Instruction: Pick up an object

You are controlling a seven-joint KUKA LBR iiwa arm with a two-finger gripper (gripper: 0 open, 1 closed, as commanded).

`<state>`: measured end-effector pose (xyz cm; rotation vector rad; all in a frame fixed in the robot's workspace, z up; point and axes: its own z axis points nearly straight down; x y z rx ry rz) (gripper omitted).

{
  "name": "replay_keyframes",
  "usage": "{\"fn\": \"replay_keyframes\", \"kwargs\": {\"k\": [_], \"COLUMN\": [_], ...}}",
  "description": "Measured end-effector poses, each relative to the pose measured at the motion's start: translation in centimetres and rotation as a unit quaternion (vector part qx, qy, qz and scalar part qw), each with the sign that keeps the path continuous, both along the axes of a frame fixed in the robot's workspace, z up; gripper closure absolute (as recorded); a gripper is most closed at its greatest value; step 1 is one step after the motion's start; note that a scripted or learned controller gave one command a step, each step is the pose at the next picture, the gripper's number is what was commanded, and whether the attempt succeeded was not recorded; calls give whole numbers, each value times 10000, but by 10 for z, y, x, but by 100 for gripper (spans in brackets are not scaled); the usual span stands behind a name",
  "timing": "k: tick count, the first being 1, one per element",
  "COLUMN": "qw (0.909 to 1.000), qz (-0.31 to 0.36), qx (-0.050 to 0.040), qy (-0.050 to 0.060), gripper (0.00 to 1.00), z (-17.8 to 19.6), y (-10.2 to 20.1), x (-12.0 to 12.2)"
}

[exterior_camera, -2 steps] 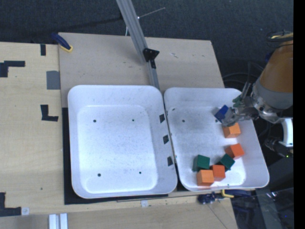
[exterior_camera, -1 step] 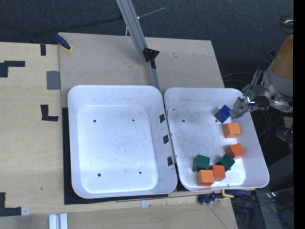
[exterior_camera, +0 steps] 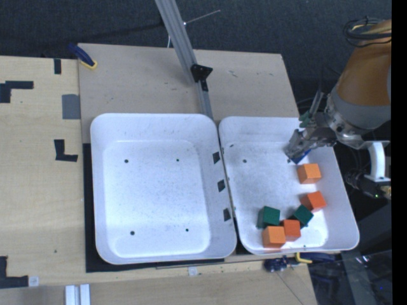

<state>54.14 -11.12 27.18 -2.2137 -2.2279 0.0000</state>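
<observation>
My gripper (exterior_camera: 297,150) hangs low over the upper right part of the right bin (exterior_camera: 254,170). A small blue piece (exterior_camera: 306,152) shows just under its tip; I cannot tell whether it is gripped. An orange block (exterior_camera: 309,173) lies just below and right of the gripper. Further down the bin lie another orange block (exterior_camera: 314,200), a dark green block (exterior_camera: 303,215), a second green block (exterior_camera: 269,216), and two orange blocks (exterior_camera: 292,228) (exterior_camera: 275,236) close together near the front wall.
The left bin (exterior_camera: 102,170) lies beside the right one, their walls touching at the middle. A slanted metal pole (exterior_camera: 181,37) rises behind the bins. The arm's orange and grey body (exterior_camera: 362,81) stands at the right.
</observation>
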Motion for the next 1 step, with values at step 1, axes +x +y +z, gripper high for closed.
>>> {"fn": "replay_keyframes", "kwargs": {"k": [1], "qw": [10000], "qz": [-2], "qx": [3], "qy": [6], "gripper": [100], "z": [1], "y": [48], "x": [-12]}}
